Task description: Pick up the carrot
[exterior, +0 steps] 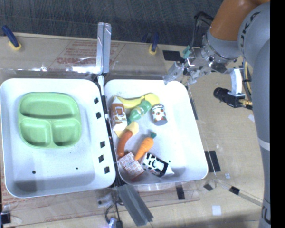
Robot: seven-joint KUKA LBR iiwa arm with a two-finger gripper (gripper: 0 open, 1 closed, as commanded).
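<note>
A: Where's my gripper [180, 73] rn?

B: Upper right of frame, over the top rim of the right bin [194, 127]. Fingers spread apart, nothing btwn them.

A: Carrot?

B: Carrot [144, 147] lies lower centre of the right bin, tilted, green top pointing up-right. Well apart from my gripper. A second orange veg [124, 140] sits just left of it, near the bin's left wall.

A: Other items?

B: Banana [135, 100] and can [158, 114] toward the top, black-white pkg [156, 165] at the bottom. Green tray [49, 119] in the left bin [9, 175].
</note>
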